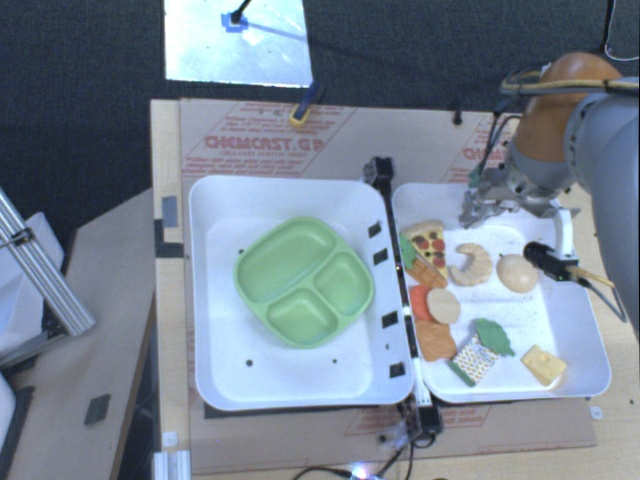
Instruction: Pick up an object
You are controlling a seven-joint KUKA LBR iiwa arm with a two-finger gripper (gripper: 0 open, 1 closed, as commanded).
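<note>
Claw (478, 211) above right bin's (590, 343) far edge, near croissant (472, 264).

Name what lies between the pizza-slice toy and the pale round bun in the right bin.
In the camera view, a tan crescent-shaped croissant toy lies between the pizza-slice toy and the pale round bun, on the right white bin.
</note>
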